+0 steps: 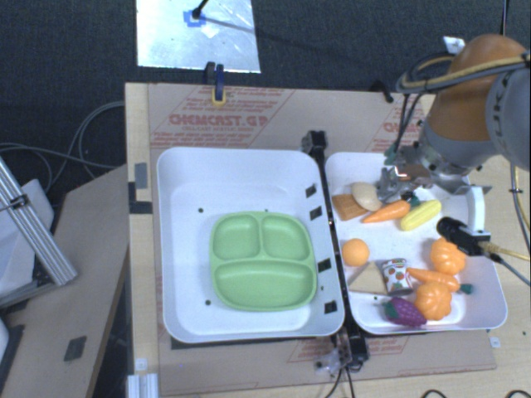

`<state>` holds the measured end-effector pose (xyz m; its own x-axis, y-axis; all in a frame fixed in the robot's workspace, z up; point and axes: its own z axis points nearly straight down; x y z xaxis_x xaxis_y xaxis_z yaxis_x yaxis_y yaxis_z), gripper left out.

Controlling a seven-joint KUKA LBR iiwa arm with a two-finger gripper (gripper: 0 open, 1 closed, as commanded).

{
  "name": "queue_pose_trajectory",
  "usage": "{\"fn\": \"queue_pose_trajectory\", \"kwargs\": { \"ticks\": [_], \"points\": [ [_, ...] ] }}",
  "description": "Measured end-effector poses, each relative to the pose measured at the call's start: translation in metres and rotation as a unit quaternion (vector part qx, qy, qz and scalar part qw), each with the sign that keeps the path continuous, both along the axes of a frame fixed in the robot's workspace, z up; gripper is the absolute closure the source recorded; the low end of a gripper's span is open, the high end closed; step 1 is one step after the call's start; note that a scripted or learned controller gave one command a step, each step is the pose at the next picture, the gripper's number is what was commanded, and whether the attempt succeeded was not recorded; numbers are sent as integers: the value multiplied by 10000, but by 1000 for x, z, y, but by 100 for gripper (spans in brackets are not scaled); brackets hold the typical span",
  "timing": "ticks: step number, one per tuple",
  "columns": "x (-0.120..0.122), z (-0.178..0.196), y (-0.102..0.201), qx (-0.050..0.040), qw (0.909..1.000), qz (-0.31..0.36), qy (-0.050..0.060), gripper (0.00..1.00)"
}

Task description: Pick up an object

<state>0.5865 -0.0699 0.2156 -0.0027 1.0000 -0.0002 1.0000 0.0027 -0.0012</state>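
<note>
The desk [249,110] carries a brown board printed "CHEMCAST GP", with dark carpet and a shiny sheet [197,23] beyond. The left bin [178,181] holds a green divided plate [263,260]. The tool [398,181] hangs over the right bin [489,301] near a carrot [387,213]; its state I cannot tell.

Your arm [485,98] is reaching in from the right, its grey body and orange band bending downward at the wrist. Your claw [397,181] is pointing down and hanging low, with cables looping over the wrist above it.
</note>
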Motion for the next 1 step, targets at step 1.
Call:
{"fn": "queue_pose_trajectory", "kwargs": {
  "ticks": [1],
  "points": [
    [9,15,5,1,10000,17,-14,100]
  ]
}}
